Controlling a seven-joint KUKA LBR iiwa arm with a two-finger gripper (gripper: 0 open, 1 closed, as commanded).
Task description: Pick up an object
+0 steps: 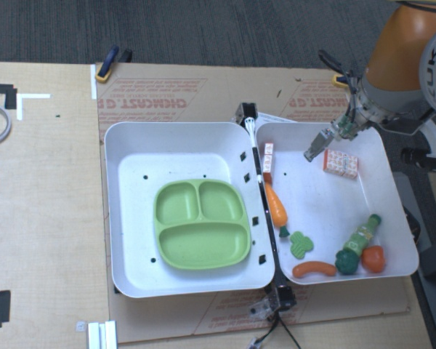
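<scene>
Nothing has been picked up yet, as far as can be judged: the gripper hangs over the far part of the right bin with nothing between its fingers, and whether they are spread or pressed together cannot be told. The nearest candidate, a small red-and-white box, lies just to its right on the bin floor, while the carrot, green bottle and sausage lie nearer the front, well apart from it.
</scene>
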